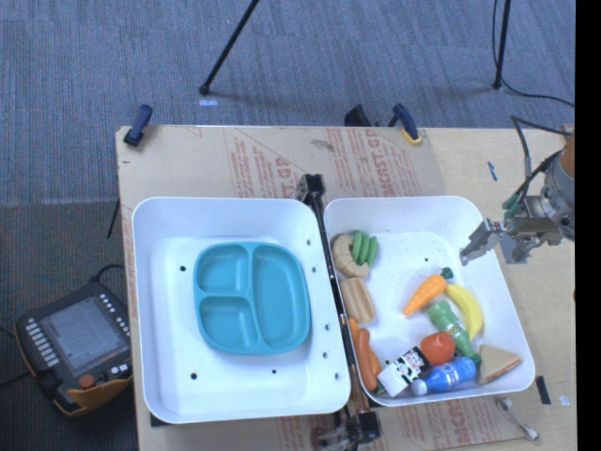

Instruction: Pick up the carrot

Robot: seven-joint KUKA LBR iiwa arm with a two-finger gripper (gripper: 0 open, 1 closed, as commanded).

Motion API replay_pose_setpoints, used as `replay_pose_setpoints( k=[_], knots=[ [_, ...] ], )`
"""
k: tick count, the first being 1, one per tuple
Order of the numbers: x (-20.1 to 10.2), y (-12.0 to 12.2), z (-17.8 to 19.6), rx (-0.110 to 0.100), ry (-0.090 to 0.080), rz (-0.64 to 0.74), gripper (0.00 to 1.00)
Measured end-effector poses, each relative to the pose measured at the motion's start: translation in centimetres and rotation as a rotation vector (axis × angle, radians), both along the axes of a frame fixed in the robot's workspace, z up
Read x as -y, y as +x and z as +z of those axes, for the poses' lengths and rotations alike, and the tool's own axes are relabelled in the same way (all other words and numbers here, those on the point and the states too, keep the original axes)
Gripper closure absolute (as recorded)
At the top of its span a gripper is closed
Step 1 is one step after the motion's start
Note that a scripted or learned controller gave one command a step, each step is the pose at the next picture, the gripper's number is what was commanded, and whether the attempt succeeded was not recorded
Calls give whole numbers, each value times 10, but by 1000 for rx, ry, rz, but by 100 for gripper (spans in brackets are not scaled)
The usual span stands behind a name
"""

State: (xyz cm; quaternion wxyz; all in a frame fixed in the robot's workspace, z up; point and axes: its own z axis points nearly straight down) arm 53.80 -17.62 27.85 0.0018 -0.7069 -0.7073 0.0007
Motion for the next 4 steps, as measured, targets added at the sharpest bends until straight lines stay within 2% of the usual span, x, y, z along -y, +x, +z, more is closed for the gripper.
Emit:
replay_pose_setpoints(
  k=[1, 2, 3, 4],
  knots=[
    [-35, 55, -99, -3, 1, -140, 0],
    [-25, 25, -191, 1, 0, 53, 0],
    [-52, 86, -190, 4, 0, 410, 0],
    [-51, 86, -180, 3, 1, 405, 100]
  ],
)
